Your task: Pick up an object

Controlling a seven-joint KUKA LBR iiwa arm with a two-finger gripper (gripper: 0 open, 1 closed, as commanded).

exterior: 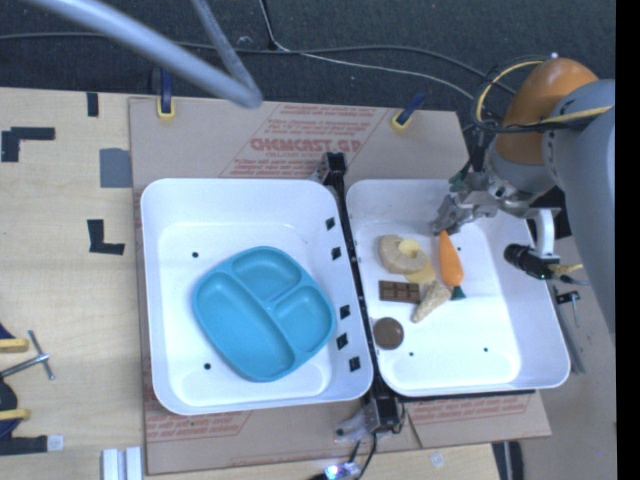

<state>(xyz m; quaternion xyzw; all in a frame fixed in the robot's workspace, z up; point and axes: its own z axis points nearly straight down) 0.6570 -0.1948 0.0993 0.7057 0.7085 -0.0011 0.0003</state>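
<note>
Orange carrot [451,261] looks light, stiff, a little slick; grip its thick middle. Claw [447,223] hovers at its top end; apart or together, I cannot tell.

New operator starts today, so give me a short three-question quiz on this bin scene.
1. True or false: the blue divided plate lies in the left bin.
2. Which item lies nearest the pincer? A) brown cookie B) toy carrot C) chocolate bar
3. Fill in: the carrot lies in the ____ bin.

Key: 1 true; 2 B; 3 right.
</note>
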